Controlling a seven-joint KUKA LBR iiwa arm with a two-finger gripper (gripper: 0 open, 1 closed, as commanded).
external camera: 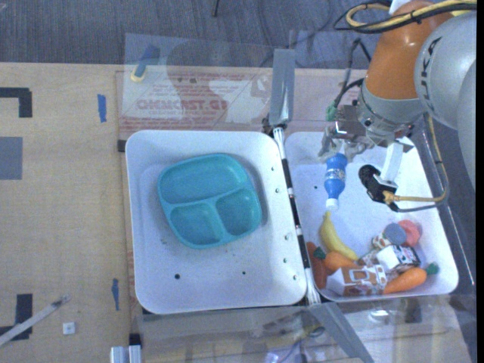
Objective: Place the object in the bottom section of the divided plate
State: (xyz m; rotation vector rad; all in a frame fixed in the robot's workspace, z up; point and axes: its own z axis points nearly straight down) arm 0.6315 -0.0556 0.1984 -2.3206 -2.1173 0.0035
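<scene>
Left bin (151,278): teal divided plate (208,199) lies flat near the middle, slightly toward the far side. One large compartment on its far side, two smaller ones side by side on its near side.

Right bin (304,184): my arm (401,59) comes in over the far right corner, and my jaws hang above the far left part of this bin. Directly below them is the blue bottle (335,174), blue body uppermost, white end pointing toward the near side. Its upper end runs up into the jaws. I cannot tell whether the jaws are open or closed, nor whether the bottle is lifted or resting on the bin floor.

Just beyond the bottle's white end: banana (333,237), curved, on the bin floor. The near right corner holds a cluster: carrot (404,280), small printed carton (361,278), grey-blue disc (395,235) and a pink-red piece (411,231) touching it.

Both bins sit side by side on the desk (60,203).
</scene>
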